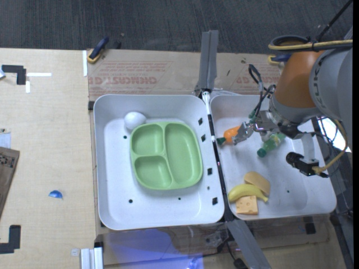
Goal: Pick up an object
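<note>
The left bin point(106, 167) holds a green divided plate point(166, 154) and a white ball point(134, 119). In the right bin point(314, 198) the gripper point(244, 133) hovers just beside an orange carrot point(231, 133) — jaw state unclear — with a banana point(247, 192) and cheese point(247, 205) lying well apart near the front rim.

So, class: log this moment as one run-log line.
arm: over right white bin | pincer: beside small orange carrot-shaped toy | lift: not yet

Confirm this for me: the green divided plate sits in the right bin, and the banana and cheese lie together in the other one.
Not quite. The camera view shows the green divided plate in the left bin, not the right. The banana and cheese do lie together in the other one, the right bin.
</note>
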Tool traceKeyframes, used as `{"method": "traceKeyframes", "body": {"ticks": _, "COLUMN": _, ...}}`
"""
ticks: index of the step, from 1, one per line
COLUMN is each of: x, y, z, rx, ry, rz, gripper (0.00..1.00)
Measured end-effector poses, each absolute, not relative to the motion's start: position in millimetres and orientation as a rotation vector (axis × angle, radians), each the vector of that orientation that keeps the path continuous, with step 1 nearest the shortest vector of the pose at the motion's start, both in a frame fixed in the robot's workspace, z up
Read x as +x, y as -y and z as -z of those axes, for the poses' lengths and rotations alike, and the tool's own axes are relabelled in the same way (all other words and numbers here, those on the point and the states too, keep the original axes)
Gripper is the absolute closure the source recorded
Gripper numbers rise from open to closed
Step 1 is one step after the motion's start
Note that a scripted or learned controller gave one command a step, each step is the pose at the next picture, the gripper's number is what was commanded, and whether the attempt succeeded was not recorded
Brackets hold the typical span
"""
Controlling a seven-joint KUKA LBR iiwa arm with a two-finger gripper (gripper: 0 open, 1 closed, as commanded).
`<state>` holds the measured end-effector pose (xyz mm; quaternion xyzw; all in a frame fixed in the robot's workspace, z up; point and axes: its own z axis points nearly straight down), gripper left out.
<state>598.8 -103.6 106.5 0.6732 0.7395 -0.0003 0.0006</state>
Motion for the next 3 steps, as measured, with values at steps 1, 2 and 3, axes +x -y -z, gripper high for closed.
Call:
{"method": "traceKeyframes", "body": {"ticks": 1, "x": 650.9, "y": 99.2, "z": -91.6, "rx": 2.161, "ry": -2.280, "rz": 0.003, "gripper": 0.00}}
{"method": "traceKeyframes", "body": {"ticks": 2, "x": 650.7, "y": 99.5, "z": -100.7, "rx": 2.160, "ry": -2.283, "rz": 0.006, "gripper": 1.00}}
{"method": "traceKeyframes", "body": {"ticks": 3, "x": 659.0, "y": 31.2, "z": -191.6, "rx": 2.116, "ry": -2.322, "rz": 0.002, "gripper": 1.00}}
